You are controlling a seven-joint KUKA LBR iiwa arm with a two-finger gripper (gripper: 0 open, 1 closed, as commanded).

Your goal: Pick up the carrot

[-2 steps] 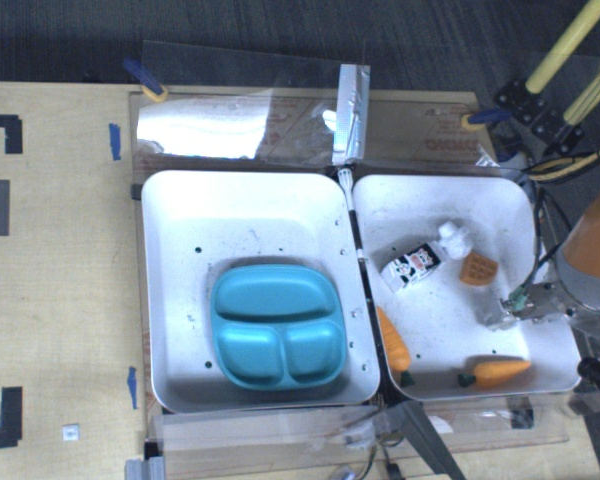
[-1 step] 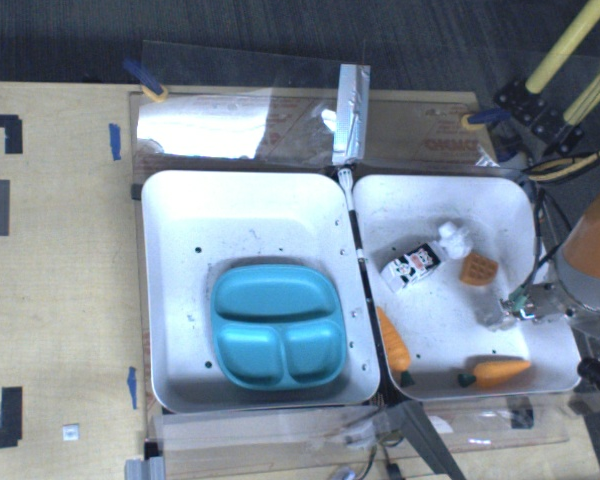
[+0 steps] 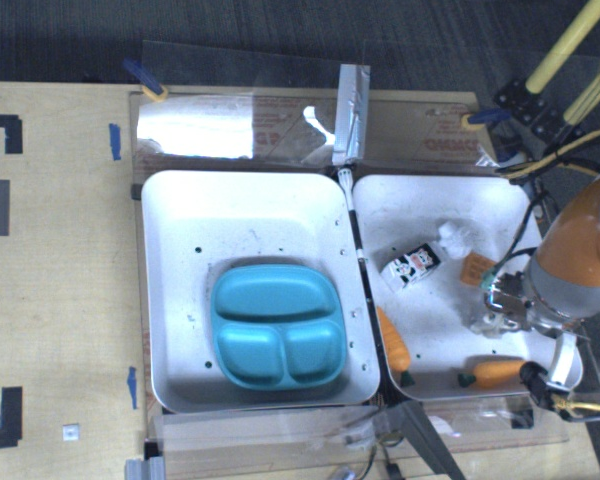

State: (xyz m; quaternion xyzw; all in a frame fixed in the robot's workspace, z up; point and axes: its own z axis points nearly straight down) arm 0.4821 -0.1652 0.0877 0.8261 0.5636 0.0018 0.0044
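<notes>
Arm over the right bin, carrots lying near its front edge

The gripper [image 3: 498, 313] hangs low in the right bin [image 3: 420, 193]; how it is set cannot be told. One carrot [image 3: 392, 338] lies against the bin's left wall, another carrot [image 3: 498, 373] along the front wall. A blue tray [image 3: 277, 323] sits in the left bin [image 3: 240, 203].

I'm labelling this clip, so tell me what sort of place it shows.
Probably a robot lab test bench: two white bins sit on a plywood top, toy carrots lie in the right bin, and the arm's hand reaches in.
</notes>
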